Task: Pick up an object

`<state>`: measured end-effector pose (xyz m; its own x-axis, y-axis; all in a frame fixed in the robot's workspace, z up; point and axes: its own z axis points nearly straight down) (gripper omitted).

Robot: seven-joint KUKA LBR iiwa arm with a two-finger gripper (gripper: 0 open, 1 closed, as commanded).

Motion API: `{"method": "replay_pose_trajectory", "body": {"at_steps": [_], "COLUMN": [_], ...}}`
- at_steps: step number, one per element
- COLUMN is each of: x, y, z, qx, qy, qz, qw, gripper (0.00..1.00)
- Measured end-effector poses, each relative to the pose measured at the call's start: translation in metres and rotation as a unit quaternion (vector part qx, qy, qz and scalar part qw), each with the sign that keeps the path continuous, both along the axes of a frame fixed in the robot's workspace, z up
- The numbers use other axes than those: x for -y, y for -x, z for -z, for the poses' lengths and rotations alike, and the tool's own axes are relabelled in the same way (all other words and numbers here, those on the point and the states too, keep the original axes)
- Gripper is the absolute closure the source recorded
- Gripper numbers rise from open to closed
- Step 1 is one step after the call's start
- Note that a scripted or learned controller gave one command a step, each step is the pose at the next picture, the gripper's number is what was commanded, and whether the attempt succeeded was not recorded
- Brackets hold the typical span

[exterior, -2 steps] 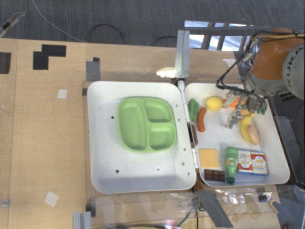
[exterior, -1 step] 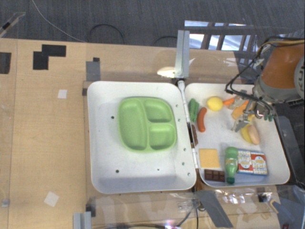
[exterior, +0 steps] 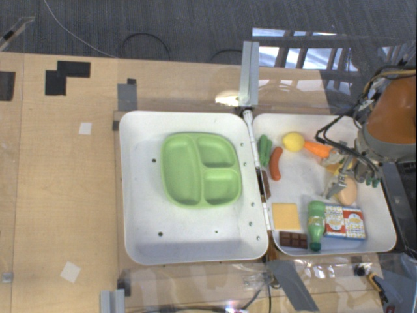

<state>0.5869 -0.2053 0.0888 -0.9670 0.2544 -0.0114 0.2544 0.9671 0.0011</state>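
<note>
A pale tan egg-shaped object lies in the right shallow white bin, above a colourful printed carton. The gripper hovers touching its left edge; its opening cannot be told.

A light wooden bench carries two shallow white bins side by side; the left bin holds a green divided plate with three compartments, lying flat near its centre; black rectangular marks sit on the bench's far left; dark grey carpet lies beyond, crossed by a thin cable.
</note>
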Motion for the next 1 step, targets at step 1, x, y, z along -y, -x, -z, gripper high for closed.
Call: {"method": "replay_pose_trajectory", "body": {"at_steps": [1], "x": [-0.0146], "y": [-0.0271], "z": [0.0005], "qx": [0.0], "qy": [-0.0005], "qz": [0.027], "qw": [0.9996], "gripper": [0.0]}}
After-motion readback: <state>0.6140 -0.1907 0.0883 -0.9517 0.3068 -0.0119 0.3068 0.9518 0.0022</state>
